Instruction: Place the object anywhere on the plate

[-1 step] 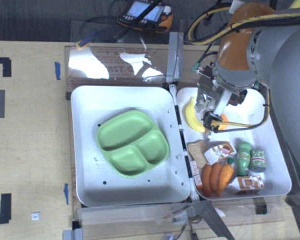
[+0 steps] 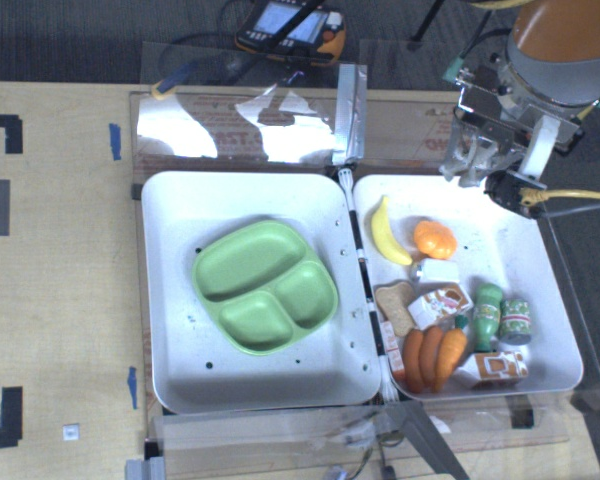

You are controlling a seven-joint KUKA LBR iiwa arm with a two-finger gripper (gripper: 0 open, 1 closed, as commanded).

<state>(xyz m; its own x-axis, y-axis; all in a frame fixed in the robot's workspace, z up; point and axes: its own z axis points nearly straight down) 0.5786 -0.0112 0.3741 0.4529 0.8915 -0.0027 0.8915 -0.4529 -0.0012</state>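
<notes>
Lying curved, perhaps plastic, yellow banana [image 2: 388,232].

I'm looking down on a robotics lab, not a home or kitchen. The pale wooden desk [image 2: 60,268] carries black corner marks [image 2: 5,133] and blue tape tabs [image 2: 115,140], the sort used for calibration. Two white bins [image 2: 170,298] sit clamped side by side with a clear plastic shield [image 2: 240,123] behind them. A handheld controller [image 2: 288,26] with a lit screen lies on the dark carpet [image 2: 100,18], cables trailing. The food [image 2: 440,318] is plastic toy stuff.
</notes>
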